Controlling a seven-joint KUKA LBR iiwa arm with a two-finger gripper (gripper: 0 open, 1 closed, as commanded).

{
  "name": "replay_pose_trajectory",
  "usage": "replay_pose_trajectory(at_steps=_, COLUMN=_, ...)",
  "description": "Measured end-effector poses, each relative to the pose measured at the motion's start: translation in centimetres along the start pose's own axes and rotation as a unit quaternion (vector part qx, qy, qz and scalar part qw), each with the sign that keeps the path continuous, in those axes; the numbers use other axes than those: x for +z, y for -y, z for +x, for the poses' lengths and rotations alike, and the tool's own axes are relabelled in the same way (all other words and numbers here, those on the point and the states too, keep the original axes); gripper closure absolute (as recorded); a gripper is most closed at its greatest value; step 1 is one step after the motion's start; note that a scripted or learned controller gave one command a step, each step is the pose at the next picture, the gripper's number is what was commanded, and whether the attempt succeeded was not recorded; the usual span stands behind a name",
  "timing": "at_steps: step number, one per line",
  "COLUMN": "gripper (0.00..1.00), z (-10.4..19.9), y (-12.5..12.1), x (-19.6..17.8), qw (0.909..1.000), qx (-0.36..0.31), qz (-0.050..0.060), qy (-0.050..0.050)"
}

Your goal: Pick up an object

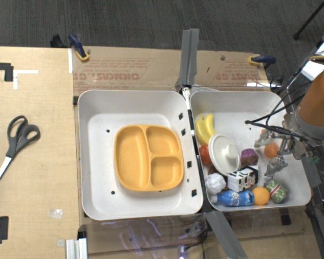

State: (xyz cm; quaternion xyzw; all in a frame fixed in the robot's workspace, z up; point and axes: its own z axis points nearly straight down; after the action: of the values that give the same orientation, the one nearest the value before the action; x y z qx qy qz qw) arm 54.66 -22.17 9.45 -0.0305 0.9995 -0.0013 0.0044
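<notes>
The right bin (235, 99) holds several small items: a yellow banana (205, 127), a white bowl (224, 152), a purple piece (249, 156), a black-and-white cube (243, 178), a white ball (215, 183), a blue bottle (235, 198), an orange fruit (261, 195) and a green-wrapped item (278, 191). My gripper (270, 152) hangs low over the bin's right side, open, its fingers spread apart. A small orange ball (271, 149) sits between the fingers; they do not look closed on it.
In the left bin (92, 144) lies a yellow divided plate (149, 157). Scissors (16, 139) rest on the wooden bench at far left. Black cables (270, 115) run from the arm across the right bin's far corner.
</notes>
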Motion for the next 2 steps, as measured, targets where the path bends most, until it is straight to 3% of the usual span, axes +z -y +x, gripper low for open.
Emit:
replay_pose_trajectory(at_steps=1, gripper=0.0, z=4.8, y=-7.42, x=0.1, qw=0.9833, qx=0.182, qz=0.0, qy=-0.001)
replay_pose_trajectory(at_steps=2, gripper=1.0, z=4.62, y=-7.41, x=-0.86, qw=0.9836, qx=0.18, qz=0.0, qy=0.0)
